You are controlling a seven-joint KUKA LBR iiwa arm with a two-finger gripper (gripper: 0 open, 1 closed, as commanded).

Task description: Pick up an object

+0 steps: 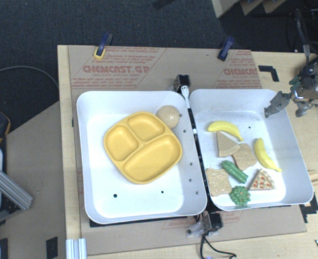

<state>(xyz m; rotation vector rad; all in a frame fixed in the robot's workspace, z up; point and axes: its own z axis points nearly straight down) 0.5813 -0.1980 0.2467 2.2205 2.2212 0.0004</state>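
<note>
The gripper (287,106) is hovering at the right edge of the frame, over the upper right corner of the right bin (288,139); its fingers are standing spread wide, holding nothing. The candidate objects are lying clustered in that bin's lower half: two bananas (224,127) (265,155), bread slices (235,151), a green cucumber (234,171), broccoli (240,195) and a pizza wedge (262,181). Risk: these pieces are touching or overlapping, so a descent is likely pinching two at once, or sliding off the flat slices. The yellow divided plate (143,146) is sitting in the left bin
</note>
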